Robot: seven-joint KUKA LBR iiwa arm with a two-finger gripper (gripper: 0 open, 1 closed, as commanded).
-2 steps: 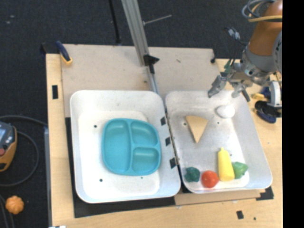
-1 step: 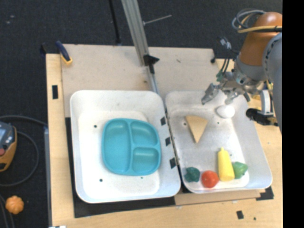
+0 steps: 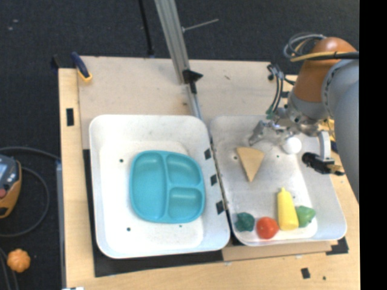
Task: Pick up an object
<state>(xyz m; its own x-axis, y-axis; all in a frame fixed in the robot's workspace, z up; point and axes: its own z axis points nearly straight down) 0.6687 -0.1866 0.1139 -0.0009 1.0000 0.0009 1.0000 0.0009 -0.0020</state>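
Tan wedge lying loose in right bin, upper middle, nothing touching it. White ball sitting just beside hand, up and right of wedge. Hand hovering near bin's far edge; grip state impossible to tell. Yellow bottle, red ball, green pieces resting along near wall. Blue tray lying in left bin on tabletop. Judging: nothing lifted, whole pick remaining.

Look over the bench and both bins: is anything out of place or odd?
One thing: a small orange ball lies off the bench, near the lower left corner, away from both bins. The teal tray and the toy foods sit inside their bins.
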